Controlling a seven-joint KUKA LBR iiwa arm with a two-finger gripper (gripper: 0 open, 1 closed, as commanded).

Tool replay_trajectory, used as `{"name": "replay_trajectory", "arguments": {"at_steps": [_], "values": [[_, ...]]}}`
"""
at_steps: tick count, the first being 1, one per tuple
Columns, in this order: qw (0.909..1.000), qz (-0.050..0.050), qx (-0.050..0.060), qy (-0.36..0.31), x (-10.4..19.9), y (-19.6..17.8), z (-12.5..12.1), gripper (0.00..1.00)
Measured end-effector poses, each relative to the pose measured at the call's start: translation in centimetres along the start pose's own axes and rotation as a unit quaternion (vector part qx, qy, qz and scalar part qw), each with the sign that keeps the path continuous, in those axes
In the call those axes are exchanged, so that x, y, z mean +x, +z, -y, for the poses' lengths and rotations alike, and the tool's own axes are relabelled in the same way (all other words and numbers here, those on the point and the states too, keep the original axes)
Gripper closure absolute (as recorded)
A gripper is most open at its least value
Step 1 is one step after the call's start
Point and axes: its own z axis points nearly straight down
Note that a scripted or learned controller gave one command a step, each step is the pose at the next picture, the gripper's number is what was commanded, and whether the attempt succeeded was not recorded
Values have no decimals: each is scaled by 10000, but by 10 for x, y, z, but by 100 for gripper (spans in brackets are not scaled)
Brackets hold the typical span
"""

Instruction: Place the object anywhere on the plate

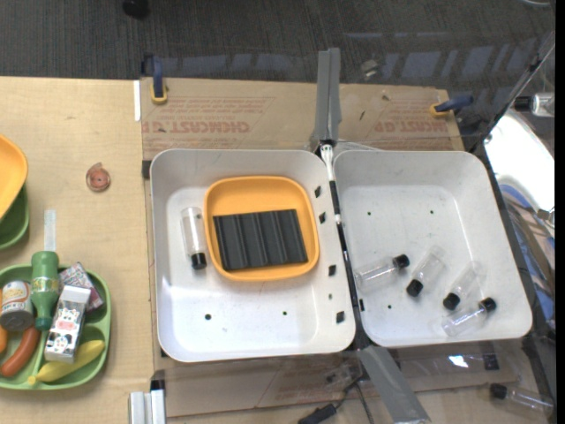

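An orange plate [261, 200] sits in the left bin [256, 325], with a dark ribbed rectangular piece [261, 239] lying on it. Beside the plate's left edge lies a clear vial with a black cap [192, 235] on the bin floor. Several more clear vials with black caps lie in the right bin [424, 201]: one [383, 270] near its left side, one [424, 273] in the middle, and two [466, 312] toward the front right.
Left of the bins, a green tray [88, 360] holds toy food and a small bottle [45, 288]. A yellow dish [11, 179] pokes in at the left edge. Cardboard [229, 117] lies behind the bins, and a grey post [327, 95] stands between them.
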Motion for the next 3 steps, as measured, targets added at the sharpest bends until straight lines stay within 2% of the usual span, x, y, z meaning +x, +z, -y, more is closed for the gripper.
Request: {"name": "replay_trajectory", "arguments": {"at_steps": [1, 2, 3], "values": [[9906, -5, -4, -1366, -1, 0, 1, 100], [9464, 4, -2, -3231, 2, 1, -1, 100], [9335, 1, 4, -3586, 6, 0, -4, 100]]}}
